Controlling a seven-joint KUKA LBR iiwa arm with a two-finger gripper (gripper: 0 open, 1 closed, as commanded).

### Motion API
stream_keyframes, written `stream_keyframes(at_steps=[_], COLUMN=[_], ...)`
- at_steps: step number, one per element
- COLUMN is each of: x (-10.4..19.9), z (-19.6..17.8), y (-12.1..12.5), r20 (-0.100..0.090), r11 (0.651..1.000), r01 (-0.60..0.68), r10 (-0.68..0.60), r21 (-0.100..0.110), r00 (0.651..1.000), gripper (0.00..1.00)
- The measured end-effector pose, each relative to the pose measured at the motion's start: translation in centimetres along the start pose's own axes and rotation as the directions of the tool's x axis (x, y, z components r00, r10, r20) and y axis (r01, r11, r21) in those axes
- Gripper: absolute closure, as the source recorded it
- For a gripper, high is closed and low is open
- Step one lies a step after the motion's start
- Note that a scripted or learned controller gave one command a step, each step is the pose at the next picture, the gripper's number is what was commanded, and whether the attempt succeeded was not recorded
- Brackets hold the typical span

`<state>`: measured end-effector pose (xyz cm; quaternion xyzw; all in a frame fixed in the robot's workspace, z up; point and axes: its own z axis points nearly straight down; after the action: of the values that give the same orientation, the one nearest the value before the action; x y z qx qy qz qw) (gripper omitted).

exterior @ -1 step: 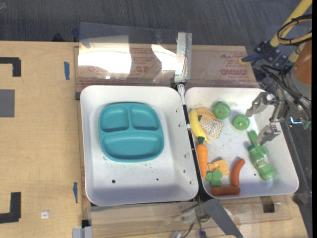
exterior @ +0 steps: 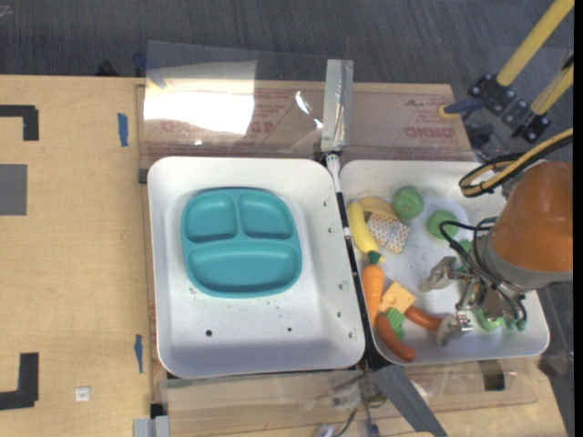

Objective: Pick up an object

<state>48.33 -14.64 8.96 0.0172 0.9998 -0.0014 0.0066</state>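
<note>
The right bin [exterior: 537,335] holds several toy foods: a yellow banana [exterior: 362,228], a speckled white piece [exterior: 391,235], a green ball [exterior: 408,202], an orange carrot [exterior: 373,285], a yellow wedge [exterior: 398,296] and a red sausage [exterior: 394,340]. My gripper [exterior: 445,300] hangs low over the bin's front right part, just right of an orange-red stick [exterior: 422,317]. Its two fingers stand open, with bare bin floor between them. A green item [exterior: 496,321] lies partly hidden under the wrist.
The left bin [exterior: 173,335] carries a teal divided plate [exterior: 241,242]. A raised divider [exterior: 344,244] separates the bins. Another green piece [exterior: 444,221] sits by the cables behind my gripper. Yellow struts [exterior: 537,35] stand at the back right.
</note>
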Motion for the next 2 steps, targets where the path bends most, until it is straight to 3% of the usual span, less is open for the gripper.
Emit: stream_keyframes(at_steps=[1, 2], x=[-9.6, -13.8], z=[-2.2, -0.6], y=[5.1, 5.1], r20=[-0.001, 0.011], r11=[0.934, 0.936], r01=[0.358, 0.352], r10=[-0.358, -0.352], r21=[-0.006, 0.002], r00=[0.934, 0.936], gripper=[0.0, 0.0])
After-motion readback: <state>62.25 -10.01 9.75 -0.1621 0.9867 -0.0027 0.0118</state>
